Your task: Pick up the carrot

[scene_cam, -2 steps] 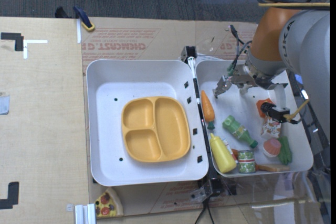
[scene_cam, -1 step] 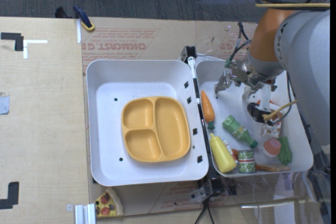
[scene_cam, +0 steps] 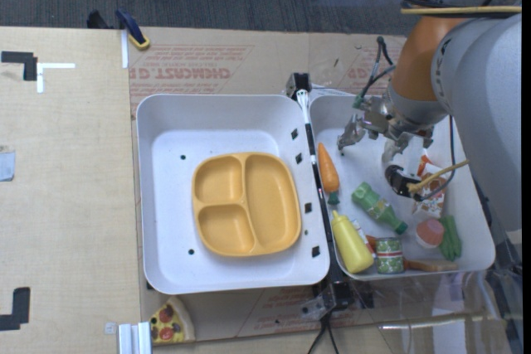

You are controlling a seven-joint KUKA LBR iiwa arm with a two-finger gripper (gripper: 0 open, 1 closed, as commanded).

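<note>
Carrot (scene_cam: 328, 167): lies in the right bin (scene_cam: 473, 249), against its left wall, above the yellow bottle (scene_cam: 350, 241). Gripper (scene_cam: 373, 137): right of the carrot, apart from it, jaws spread, grasping nothing.

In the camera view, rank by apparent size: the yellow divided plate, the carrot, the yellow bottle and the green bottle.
1. yellow divided plate, by far the largest.
2. yellow bottle.
3. carrot and green bottle: they look much alike in length, so I would not rank them.
</note>
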